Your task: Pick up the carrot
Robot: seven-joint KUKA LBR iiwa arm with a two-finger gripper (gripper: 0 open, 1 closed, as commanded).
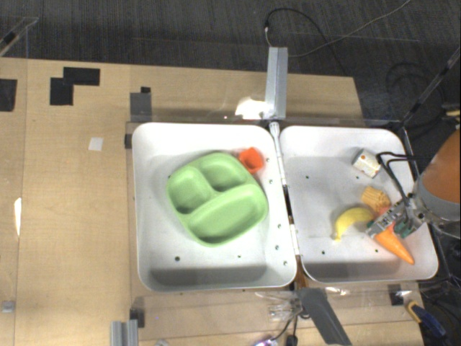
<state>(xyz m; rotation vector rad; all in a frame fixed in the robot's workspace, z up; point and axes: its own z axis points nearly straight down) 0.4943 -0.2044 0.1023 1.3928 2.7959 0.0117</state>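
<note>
1. The carrot (395, 244) lay in the right bin (317, 215), in its near right corner, thick end toward the bin's middle and point toward the right wall.
2. The pincer (392, 222) sat right at the carrot's thick end, low over the bin floor, reaching in from the right edge of the view.
3. Whether the pincer was apart, together or clamped on the carrot could not be told; its tip was small and cluttered with cables.
4. The arm (441, 179) showed above it at the right edge as an orange band over a grey wrist, with black cables looping toward the bin's far side.
5. A banana (348, 221) lay just left of the pincer, curved, close to the carrot but apart from it.
6. A small ridged yellow-orange item (374, 196) sat just beyond the banana, and a small white block (366, 163) lay farther back, near the far right of the same bin.
7. The left bin (155, 265) held a green divided plate (216, 197) near its middle, set at a slant.
8. A small orange object (251, 158) rested at the plate's far right edge, close to the wall between the bins.
9. Both bins stood side by side on the wooden counter (65, 215), their inner walls touching.
</note>
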